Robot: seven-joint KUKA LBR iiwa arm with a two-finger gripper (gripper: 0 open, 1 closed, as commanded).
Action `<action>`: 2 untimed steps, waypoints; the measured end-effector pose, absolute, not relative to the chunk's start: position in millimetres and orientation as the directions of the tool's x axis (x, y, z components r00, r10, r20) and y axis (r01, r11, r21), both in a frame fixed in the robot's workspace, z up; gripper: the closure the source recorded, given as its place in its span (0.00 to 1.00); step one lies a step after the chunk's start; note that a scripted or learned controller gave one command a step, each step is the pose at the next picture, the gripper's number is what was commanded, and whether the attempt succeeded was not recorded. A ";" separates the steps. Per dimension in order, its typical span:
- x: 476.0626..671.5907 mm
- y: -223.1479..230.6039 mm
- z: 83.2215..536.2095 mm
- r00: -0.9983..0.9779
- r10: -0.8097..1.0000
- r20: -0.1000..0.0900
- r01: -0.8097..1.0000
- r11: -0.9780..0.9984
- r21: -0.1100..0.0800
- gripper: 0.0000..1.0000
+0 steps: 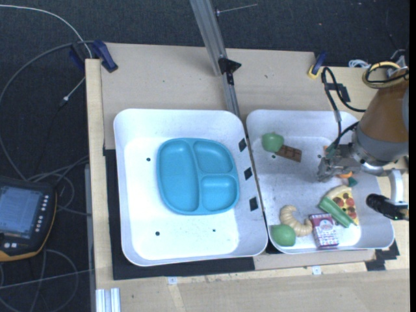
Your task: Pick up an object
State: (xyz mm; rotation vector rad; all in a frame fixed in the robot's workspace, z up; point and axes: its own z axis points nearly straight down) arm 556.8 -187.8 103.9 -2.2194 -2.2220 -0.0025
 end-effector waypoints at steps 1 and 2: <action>557.4 -187.7 168.4 -0.001 1.000 -0.002 1.000 0.001 0.008 1.00; 560.3 -188.3 212.4 -0.002 1.000 -0.002 1.000 0.002 0.007 1.00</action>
